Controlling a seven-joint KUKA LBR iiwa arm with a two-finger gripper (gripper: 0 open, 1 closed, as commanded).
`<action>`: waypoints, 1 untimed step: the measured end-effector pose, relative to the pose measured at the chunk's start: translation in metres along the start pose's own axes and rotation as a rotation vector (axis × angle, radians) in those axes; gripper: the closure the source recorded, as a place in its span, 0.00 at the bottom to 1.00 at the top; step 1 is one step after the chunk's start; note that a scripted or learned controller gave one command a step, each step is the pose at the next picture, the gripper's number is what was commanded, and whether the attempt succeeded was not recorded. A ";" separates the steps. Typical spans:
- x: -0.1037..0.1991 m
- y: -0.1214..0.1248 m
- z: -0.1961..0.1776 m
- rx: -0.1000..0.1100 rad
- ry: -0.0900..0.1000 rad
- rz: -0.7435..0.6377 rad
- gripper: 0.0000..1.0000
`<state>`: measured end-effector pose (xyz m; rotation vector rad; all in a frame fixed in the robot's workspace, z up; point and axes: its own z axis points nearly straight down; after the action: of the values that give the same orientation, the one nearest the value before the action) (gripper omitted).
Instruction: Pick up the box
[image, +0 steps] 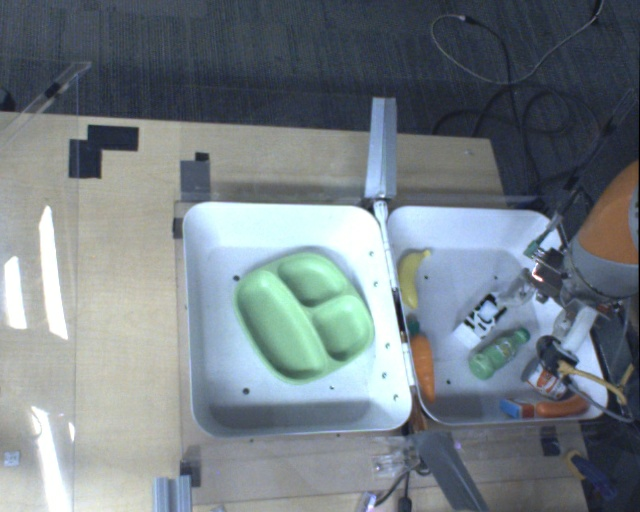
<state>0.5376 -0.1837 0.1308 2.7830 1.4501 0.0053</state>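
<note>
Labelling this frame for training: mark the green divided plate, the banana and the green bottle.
green divided plate (303, 317), camera view, the ridge where its compartments meet.
banana (410, 277), camera view, the middle of its yellow body.
green bottle (497, 353), camera view, the middle of its body.

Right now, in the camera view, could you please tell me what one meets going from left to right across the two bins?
Green tray → banana → carrot → box → green bottle → gripper, at the right bin's far right edge.
</note>
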 end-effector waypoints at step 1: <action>-0.017 -0.015 0.022 -0.052 0.022 -0.080 0.00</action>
<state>0.5158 -0.1888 0.1091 2.6907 1.5412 0.0720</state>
